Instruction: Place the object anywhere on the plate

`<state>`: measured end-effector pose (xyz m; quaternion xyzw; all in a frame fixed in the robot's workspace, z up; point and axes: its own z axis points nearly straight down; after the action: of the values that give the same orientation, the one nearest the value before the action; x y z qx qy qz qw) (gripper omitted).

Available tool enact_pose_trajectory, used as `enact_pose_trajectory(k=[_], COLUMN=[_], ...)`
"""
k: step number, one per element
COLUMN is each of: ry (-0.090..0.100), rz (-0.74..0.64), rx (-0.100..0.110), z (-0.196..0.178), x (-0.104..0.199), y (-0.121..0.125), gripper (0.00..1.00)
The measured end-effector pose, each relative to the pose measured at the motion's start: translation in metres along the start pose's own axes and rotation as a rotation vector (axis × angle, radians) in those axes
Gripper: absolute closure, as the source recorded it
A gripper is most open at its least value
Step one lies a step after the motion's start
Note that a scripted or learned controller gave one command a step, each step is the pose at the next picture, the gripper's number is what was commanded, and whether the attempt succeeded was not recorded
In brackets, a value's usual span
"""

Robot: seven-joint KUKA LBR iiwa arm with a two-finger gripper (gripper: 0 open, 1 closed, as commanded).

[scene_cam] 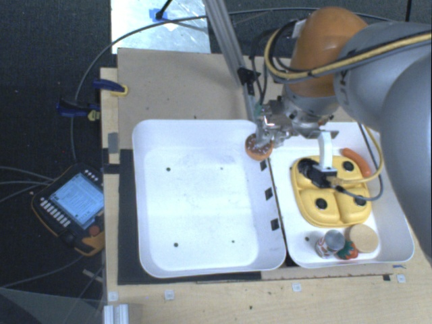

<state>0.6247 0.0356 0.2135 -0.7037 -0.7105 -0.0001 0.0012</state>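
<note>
Seemingly touching a brown disc (258, 149) at the bin rim (268, 187), the claw (263, 139) — grip untellable — hangs near the yellow plate (341, 213).

I see the gripper (264, 135) at frame centre, over the upper right rim of the left white bin (196, 201). A small brown round object (257, 149) is just beneath it, and the yellow sectioned plate (351, 211) lies to the right.

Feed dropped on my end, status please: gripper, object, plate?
Gripper at left rim of right bin, just above brown round object; hold unconfirmed. Yellow plate in same bin, object not on it. Nothing seen between them.
</note>
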Motion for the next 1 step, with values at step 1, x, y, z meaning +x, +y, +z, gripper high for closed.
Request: enact_pose_trajectory(k=[1], ry=[0.000], rz=[-0.001], rx=[0.000], z=[0.0057], x=[0.0559], y=[-0.0201], gripper=[1.00])
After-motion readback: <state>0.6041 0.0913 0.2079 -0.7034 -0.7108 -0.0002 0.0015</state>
